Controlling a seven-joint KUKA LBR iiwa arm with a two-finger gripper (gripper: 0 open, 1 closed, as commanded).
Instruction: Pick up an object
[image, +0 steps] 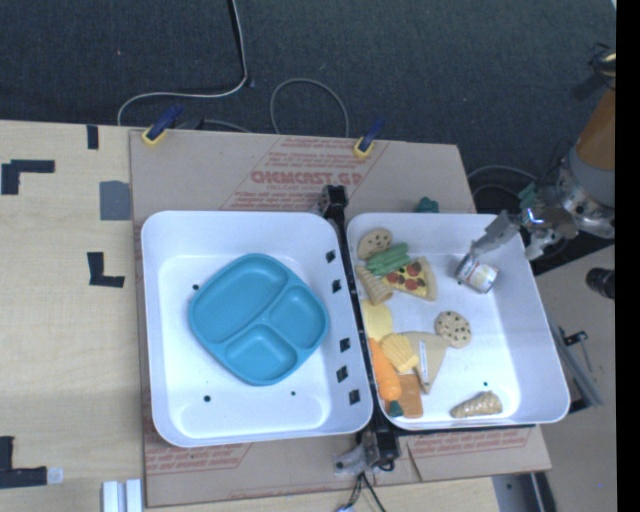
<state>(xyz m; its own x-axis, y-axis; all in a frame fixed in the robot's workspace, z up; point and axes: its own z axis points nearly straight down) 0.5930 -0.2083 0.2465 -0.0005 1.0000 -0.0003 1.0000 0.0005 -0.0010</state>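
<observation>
**End effector low over the right bin's upper right part, toy food spread below**

The end effector (480, 268) sits in the right of the frame, above the upper right part of the right bin (535, 345); how it is set and whether it has hold of anything I cannot tell. The toy food lies in that bin's left and lower parts: a cookie (375, 241) at the upper left, a green piece (386, 257) and a pizza slice (412, 277) just below it, a second cookie (453, 327) near the middle, a carrot (384, 369) at the lower left, and a tan piece (477, 405) at the lower right. The left bin (160, 330) holds a blue divided plate (258, 317). Both bins rest on cardboard (290, 175) laid over the counter (60, 330)
</observation>
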